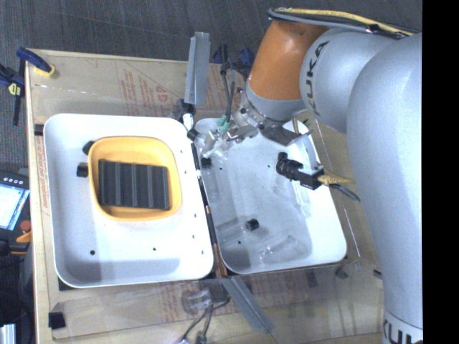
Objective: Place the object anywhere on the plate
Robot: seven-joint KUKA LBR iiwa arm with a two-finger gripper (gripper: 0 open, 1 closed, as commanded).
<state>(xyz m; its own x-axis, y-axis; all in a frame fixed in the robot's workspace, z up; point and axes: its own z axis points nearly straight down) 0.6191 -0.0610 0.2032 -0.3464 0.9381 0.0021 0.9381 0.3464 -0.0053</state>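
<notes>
Presently, at the near end of the right bin (pixel 337 253), a small black piece (pixel 252 224) lies on the floor. Just beside it, toward the near wall, lies a clear item (pixel 281 248) that is hard to make out against the white. Either could be the object to move; the black piece is the more likely, though that is a judgement.

In the left bin (pixel 107 271), the yellow plate (pixel 136 147) sits at mid-depth. A dark ridged block (pixel 134 185) covers most of its middle, leaving only the rim bare.

Farther back, a black fitting (pixel 292 168) hangs under the arm (pixel 358 70) over the right bin. The gripper (pixel 214 145) stands at that bin's far left corner, close to the wall between the two bins and well apart from both loose items. Glare and clutter hide whether it is open or closed, and nothing can be seen held in it.

Assessment: the pick is not yet made.

- The gripper should come toward the near end and descend squarely over the black piece.
- It should keep clear of the clear item beside the piece.
- The piece is small and may skid, so the grasp should be centred.
- The carry must clear the dividing walls.
- Release should be low over the plate; the ridged block gives an uneven landing.
</notes>
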